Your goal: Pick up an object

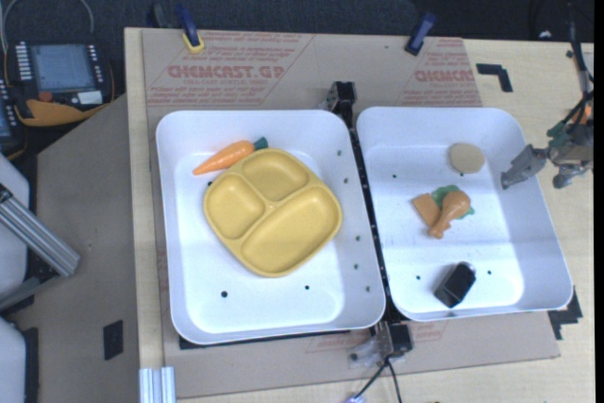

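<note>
Right now we have the gripper (525, 165) sitting at the right rim of the right-hand shallow white bin (415, 123), low over the wall, with most of the arm cut off by the frame edge. We see grey finger-like metal pointing in toward the bin, but we cannot tell whether it is spread or closed; nothing visible is in it.

Candidates in that bin: a round tan disc-shaped piece (465, 158) near the back, closest to the gripper; an orange toy drumstick-like item with a green bit (442, 208) mid-bin, lying flat; a small black block (456, 284) toward the front wall. All three are well apart from each other, so any one can be taken without nudging the rest.

The left-hand shallow white bin (179, 203) holds a yellow plastic divided plate (272, 212), sitting askew, and an orange plastic carrot with a green top (225, 156) lying touching or just beside the plate's back-left rim.

Our read: the arm is parked at the edge, pick not yet begun, and the tan disc is the likely target given reach. It looks flat, so it is probably hard to pinch.

Hard to make out: what the drumstick's green part is, and the wrist hardware at the right edge.
</note>
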Available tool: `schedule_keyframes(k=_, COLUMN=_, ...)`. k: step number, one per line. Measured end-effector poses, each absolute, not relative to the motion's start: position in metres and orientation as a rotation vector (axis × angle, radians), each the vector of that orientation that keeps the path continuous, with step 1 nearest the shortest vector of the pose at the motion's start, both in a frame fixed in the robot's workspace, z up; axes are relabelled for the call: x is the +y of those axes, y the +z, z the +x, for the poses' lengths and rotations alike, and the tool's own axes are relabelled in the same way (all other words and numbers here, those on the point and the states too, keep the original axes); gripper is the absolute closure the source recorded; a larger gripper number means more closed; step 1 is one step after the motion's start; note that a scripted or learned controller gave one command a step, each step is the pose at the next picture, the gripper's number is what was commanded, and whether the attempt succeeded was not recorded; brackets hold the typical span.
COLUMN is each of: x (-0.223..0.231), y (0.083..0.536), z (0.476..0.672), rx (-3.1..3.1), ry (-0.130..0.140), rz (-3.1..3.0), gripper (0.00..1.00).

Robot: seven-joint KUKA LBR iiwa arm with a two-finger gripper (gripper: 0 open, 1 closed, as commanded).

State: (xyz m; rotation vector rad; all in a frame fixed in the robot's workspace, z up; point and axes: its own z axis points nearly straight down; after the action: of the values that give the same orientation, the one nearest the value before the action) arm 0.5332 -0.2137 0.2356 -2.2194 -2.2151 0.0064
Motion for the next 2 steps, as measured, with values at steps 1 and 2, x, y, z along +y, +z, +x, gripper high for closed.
schedule_keyframes(k=1, x=-0.214, y=0.239, z=0.535, rx=-2.222, ry=0.000, rz=-2.222, gripper=0.00)
schedule_keyframes(k=2, x=-0.208, y=0.185, z=0.528, rx=-2.221, ry=0.001, rz=-2.220, gripper=0.00)
